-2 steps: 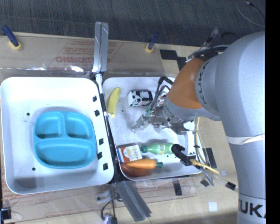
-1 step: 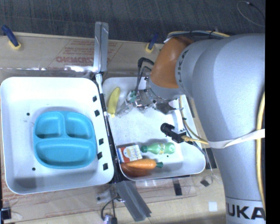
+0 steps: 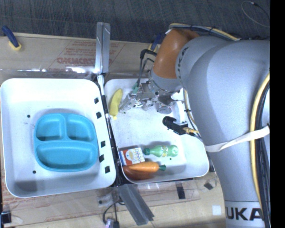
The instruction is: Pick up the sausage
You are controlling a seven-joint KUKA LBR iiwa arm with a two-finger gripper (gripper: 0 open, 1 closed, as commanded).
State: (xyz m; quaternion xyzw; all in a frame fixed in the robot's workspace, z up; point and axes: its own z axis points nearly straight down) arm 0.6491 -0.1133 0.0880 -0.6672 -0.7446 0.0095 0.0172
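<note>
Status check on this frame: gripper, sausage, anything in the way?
Gripper low in right bin, beside banana. No sausage identifiable. Carrot, green bottle, small carton at near wall.

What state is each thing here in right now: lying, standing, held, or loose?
Banana: lying loose by the right bin's left wall.
Green bottle: lying on its side.
Carrot: lying flat at the near wall.
Red packet: lying flat beside the bottle.
Blue tray: flat in the left bin, right way up.
Gripper: low in the right bin, near the banana.
</note>
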